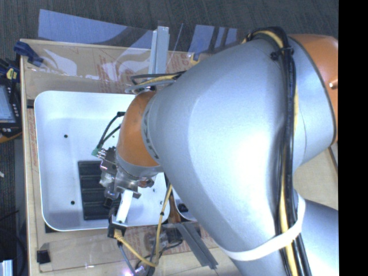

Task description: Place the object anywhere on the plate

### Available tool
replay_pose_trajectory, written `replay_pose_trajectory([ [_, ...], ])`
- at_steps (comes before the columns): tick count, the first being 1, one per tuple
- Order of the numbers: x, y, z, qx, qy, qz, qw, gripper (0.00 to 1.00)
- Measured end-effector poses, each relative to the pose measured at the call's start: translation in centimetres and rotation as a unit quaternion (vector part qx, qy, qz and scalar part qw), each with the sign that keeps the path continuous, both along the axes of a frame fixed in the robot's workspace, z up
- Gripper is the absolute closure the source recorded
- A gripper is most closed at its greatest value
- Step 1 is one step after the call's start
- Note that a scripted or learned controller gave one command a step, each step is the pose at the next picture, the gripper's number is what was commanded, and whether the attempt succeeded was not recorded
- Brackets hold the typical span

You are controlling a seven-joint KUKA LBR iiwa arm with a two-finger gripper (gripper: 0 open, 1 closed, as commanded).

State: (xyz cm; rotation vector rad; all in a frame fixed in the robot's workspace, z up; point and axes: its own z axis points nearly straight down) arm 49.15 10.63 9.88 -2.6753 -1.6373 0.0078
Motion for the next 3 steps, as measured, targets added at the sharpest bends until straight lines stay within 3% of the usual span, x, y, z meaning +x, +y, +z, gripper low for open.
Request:
replay_pose_trajectory([
  [1, -1.6, 9.6, -0.6, 0.0013, -0.004, 0.092, 0.9958, 1.00],
  [2, -1.5, 5.5, 7.8, 0.0005, -0.003, 0.379, 0.9254, 1.00],
  [3, -1.5, 5.5, 7.8, 0.0003, -0.003, 0.379, 0.9254, 0.00],
])
